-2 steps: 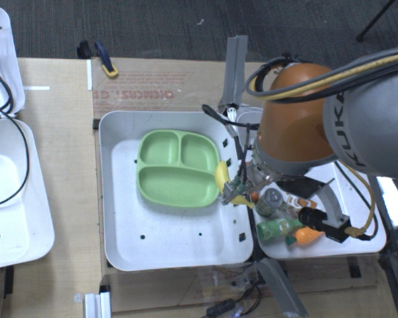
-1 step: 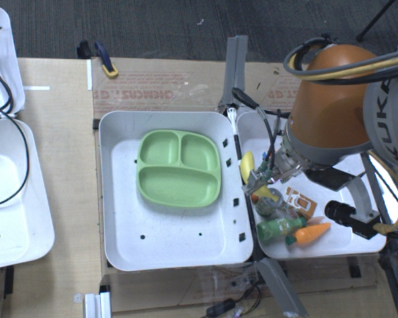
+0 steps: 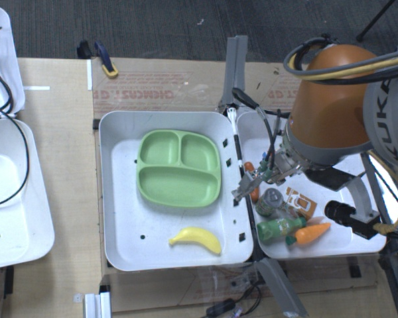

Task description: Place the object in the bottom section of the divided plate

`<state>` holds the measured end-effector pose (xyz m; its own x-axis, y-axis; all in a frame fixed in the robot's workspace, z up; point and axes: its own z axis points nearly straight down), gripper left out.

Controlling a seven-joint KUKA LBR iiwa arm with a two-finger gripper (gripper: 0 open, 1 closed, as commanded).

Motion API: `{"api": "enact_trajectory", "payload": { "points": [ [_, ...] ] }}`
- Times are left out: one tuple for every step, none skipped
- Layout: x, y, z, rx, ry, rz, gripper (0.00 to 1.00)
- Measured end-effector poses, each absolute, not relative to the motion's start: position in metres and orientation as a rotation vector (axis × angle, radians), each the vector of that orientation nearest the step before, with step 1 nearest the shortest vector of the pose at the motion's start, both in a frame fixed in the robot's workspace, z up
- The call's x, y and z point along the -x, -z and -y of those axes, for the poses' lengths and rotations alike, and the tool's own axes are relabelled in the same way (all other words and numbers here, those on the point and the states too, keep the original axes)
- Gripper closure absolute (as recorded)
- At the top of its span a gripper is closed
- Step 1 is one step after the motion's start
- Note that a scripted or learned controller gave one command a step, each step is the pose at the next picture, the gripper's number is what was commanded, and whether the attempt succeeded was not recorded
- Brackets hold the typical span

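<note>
The green divided plate [image 3: 179,185] lies in the left bin [image 3: 117,197], its wide bottom section bare. A yellow banana [image 3: 198,239] rests on the bin floor in front of the plate. My gripper [image 3: 247,185] hangs low at the left edge of the right bin [image 3: 338,245], by the wall between the two bins, just above a pile of items. A small orange piece [image 3: 254,194] shows right beside the gripper tip; I cannot tell whether it is held. The arm's orange band hides the back of the right bin.
The right bin's pile holds a grey can [image 3: 272,201], a green bottle [image 3: 278,228], a carrot [image 3: 314,232] and an orange-and-white packet [image 3: 300,203]. A white tray with black cable [image 3: 6,177] sits far left. A blue-handled clamp [image 3: 105,59] lies on the bench behind.
</note>
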<state>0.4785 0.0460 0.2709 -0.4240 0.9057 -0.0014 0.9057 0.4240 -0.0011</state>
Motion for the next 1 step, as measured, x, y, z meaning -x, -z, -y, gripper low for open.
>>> {"api": "enact_trajectory", "payload": {
  "points": [
    [-0.4795,-0.279,-0.0452,-1.685,0.006,-2.651,1.0]
  ]
}}
